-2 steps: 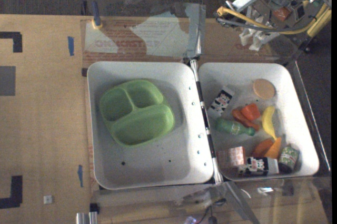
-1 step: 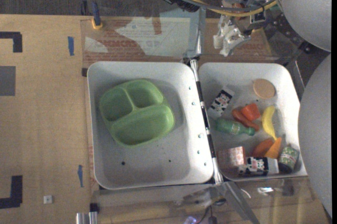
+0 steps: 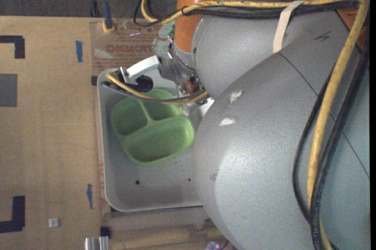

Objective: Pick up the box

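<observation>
Wooden tabletop (image 3: pixel 47 125), 1 white bin (image 3: pixel 153 190) w/ green divided tray (image 3: pixel 153 128); you're approaching, tool state can't tell; locate box next.

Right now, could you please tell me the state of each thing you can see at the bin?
Green divided plate: lying flat in the bin, upright, compartments bare, its right edge hidden by the arm.
White bin: upright on the bench, partly covered by the arm.
Arm: reaching over the bin.
</observation>
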Robot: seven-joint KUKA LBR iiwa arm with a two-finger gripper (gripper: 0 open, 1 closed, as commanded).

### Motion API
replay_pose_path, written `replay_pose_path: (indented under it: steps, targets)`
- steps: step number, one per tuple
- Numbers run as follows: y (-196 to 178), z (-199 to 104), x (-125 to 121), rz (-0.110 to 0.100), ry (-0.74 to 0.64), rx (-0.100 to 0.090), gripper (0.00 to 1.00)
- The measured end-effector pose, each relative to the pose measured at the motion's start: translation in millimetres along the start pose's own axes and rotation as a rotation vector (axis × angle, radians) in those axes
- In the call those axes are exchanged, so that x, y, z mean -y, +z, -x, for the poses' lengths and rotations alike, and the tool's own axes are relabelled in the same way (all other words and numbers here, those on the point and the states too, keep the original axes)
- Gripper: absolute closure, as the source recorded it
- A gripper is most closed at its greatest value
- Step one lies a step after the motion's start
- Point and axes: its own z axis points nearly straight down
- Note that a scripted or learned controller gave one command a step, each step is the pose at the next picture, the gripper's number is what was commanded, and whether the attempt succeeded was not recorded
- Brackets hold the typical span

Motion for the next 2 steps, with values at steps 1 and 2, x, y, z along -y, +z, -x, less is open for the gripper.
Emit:
replay_pose_path:
  steps: [1,2]
  targets:
    - [-112.4,-13.6,-21.5,0.001,0.207,-0.004,1.00]
    - [-196.8,-33.5,-43.6,0.001,0.190,-0.005,1.00]
